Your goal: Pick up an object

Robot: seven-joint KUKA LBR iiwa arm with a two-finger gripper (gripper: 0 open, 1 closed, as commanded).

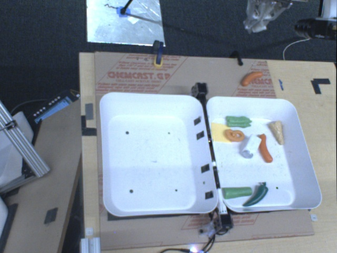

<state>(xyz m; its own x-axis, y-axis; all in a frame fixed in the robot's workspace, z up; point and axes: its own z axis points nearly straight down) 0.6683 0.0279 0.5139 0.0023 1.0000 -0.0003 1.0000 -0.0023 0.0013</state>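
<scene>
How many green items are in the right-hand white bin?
3. A green pepper-like toy near the bin's far wall, a light green oblong piece at the near wall, and a dark green curved chilli-shaped toy touching it.

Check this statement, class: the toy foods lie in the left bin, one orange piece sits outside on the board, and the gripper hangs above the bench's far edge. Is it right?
One detail is wrong. The camera view shows the toy foods in the right bin, not the left bin. The orange piece does sit outside on the board, and the gripper hangs above the far edge.
</scene>
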